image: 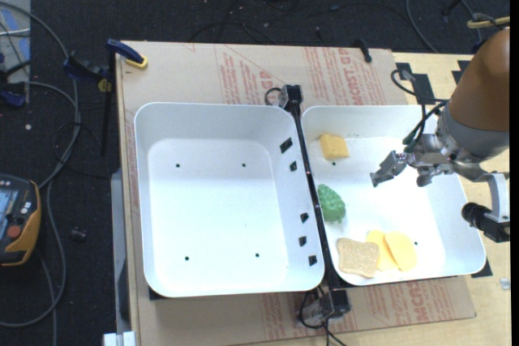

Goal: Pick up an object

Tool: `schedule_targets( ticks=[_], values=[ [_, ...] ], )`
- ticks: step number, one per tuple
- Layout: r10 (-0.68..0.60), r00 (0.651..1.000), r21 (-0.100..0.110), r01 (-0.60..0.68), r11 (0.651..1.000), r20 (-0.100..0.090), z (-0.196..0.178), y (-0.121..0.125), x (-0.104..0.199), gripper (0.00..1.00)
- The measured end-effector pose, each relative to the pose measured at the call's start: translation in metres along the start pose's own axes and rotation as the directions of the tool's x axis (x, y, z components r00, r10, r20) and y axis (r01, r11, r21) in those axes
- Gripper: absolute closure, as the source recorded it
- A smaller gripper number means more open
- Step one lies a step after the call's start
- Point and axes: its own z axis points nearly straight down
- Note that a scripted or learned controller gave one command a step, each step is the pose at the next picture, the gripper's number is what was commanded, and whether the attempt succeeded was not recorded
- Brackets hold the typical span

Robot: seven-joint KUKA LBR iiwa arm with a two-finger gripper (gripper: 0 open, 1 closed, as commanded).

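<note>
The right bin (pixel 454 251) holds a yellow block (pixel 333 147) near its far left corner, a green leafy piece (pixel 331 202) by its left wall, a tan bread slice (pixel 358 256) and yellow cheese slices (pixel 394 249) at its front. My gripper (pixel 405 173) hovers over the middle of this bin, right of the yellow block and above the cheese slices in the view. It is open, with its two dark fingers spread and nothing between them.
The left bin (pixel 219 190) sits beside the right one, with a black divider strip (pixel 304 182) between them. Both rest on a cardboard-covered bench (pixel 243 69). A blue and yellow clamp (pixel 128 53) grips the bench's far left corner.
</note>
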Motion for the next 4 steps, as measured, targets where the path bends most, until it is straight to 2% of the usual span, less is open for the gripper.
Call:
schedule_targets(
  ticks=[1, 2, 3, 4],
  values=[
    [-0.002, 1.0, 0.002, 0.002, 1.0, -0.001, 0.017, -0.022, 0.031, 0.0],
    [-0.001, 1.0, -0.004, 0.001, 1.0, 0.002, 0.064, 0.106, -0.003, 0.0],
    [-0.001, 1.0, -0.001, 0.001, 1.0, 0.0, 0.053, 0.104, -0.002, 1.0],
    [0.004, 1.0, 0.004, -0.004, 1.0, 0.0, 0.079, 0.023, -0.017, 1.0]
  ],
)
